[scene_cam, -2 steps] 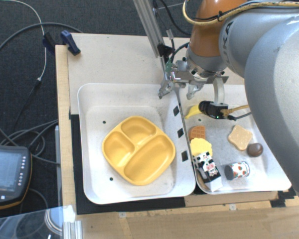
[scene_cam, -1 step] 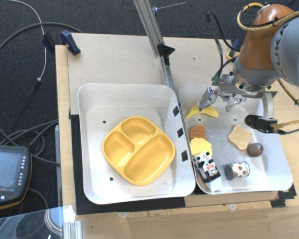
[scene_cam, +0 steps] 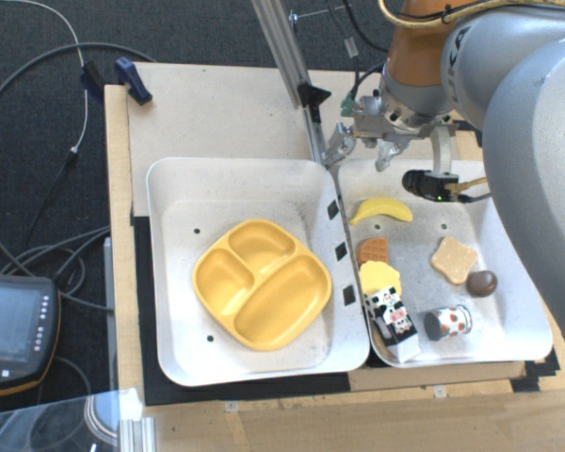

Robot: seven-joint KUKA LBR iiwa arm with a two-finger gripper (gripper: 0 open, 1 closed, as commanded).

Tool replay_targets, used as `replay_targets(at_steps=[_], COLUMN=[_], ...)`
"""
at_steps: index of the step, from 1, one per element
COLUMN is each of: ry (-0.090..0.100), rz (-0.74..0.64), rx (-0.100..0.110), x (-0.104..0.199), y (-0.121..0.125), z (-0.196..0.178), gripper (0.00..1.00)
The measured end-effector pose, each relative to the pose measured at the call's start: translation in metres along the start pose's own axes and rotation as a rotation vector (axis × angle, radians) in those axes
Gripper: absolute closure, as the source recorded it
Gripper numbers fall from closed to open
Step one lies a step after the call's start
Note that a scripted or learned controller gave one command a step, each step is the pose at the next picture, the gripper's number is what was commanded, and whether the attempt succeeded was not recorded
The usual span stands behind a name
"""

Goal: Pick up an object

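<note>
Over the back of the right bin [scene_cam: 414, 243], close to the rim it shares with the left bin [scene_cam: 179, 243], hangs the gripper [scene_cam: 362, 149], its two fingers [scene_cam: 338, 146] spread apart with nothing between them. Raised, open and pointing down, it looks set for a descent, so by my reading no object has been picked yet. Nearest in front of it lies the banana [scene_cam: 381, 211], flat on the bin floor with its curve arching toward the back wall and free space on most sides; I judge it the likeliest target. A brown waffle [scene_cam: 373, 250] sits just in front of the banana, and a yellow block [scene_cam: 379, 276] and a cow-print carton [scene_cam: 391, 314] follow it in a tight row along the shared rim. They are packed so close that fingers would struggle to slip beside any one of them. Further right, a bread slice [scene_cam: 453, 259] lies just beside a brown ball [scene_cam: 481, 282], and a can [scene_cam: 449, 322] rests on its side near the front. The left bin bears a yellow plate [scene_cam: 262, 282] with three compartments, well apart from the gripper. A slanted metal pole [scene_cam: 278, 45] comes down to the bins' back edge right beside the gripper, and with the shared rim near the banana's left tip it leaves little room for error on that side.
</note>
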State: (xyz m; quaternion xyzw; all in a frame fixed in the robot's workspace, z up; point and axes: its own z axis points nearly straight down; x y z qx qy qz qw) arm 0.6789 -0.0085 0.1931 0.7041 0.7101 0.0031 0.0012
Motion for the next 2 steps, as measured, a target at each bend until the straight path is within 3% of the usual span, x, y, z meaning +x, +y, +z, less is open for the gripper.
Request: replay_targets(at_steps=[1,2], ry=[-0.003,-0.004], rz=[0.007,0.014], rx=[0.005,0.011], x=[-0.005,-0.047], y=[-0.002,-0.046], z=[0.000,0.000], gripper=[0.00,0.00])
